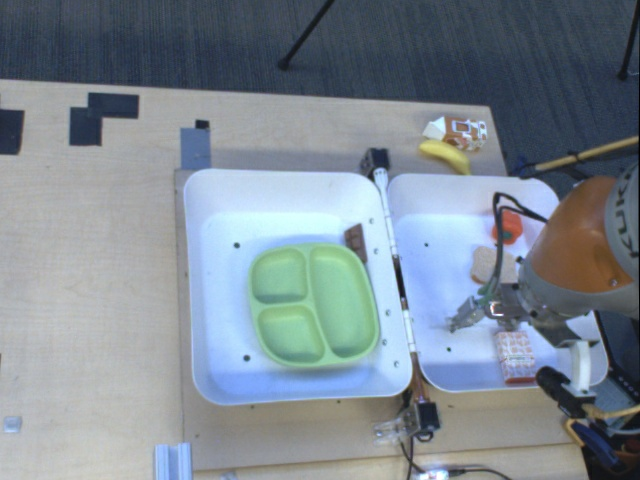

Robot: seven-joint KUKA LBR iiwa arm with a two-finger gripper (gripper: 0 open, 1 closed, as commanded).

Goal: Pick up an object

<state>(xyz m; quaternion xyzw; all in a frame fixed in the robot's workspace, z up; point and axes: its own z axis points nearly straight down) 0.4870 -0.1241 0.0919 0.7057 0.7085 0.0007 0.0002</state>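
Note:
My gripper (465, 317) hangs low over the middle of the right bin (435, 368), pointing left, with bare white floor under its tip. A tan block (486, 261) lies just behind it. An orange-red object (508, 227) sits further back, near a black cable. A small box with a red and white pattern (514, 356) lies to the right of the gripper, near the bin's front wall. Nothing shows in the gripper.
The left bin (215, 268) holds a green divided plate (312, 304) and a small brown piece (354, 236) at its right wall. A banana (444, 154) and a small packet (464, 131) lie on the bench behind the right bin.

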